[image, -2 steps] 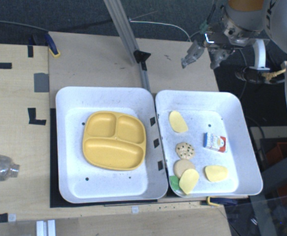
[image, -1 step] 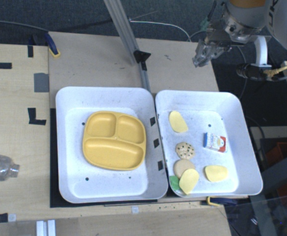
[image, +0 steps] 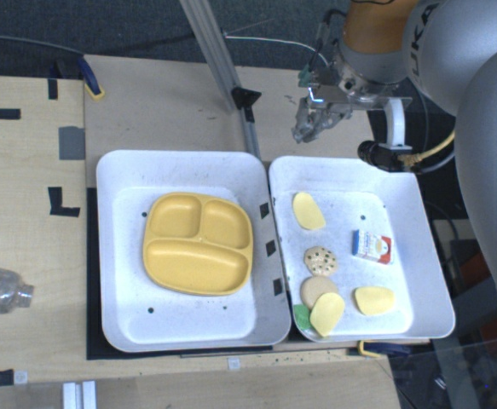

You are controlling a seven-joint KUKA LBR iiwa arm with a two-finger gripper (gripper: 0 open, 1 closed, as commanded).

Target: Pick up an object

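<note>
Six small food items lie in the right bin [image: 427, 254], nearest me a pale yellow piece [image: 327, 312]. Beyond the far rim I see the gripper [image: 309, 128] hovering, fingers closed, nothing between them.

One fixed overhead camera looks slantwise onto both bins [image: 188, 162].
</note>
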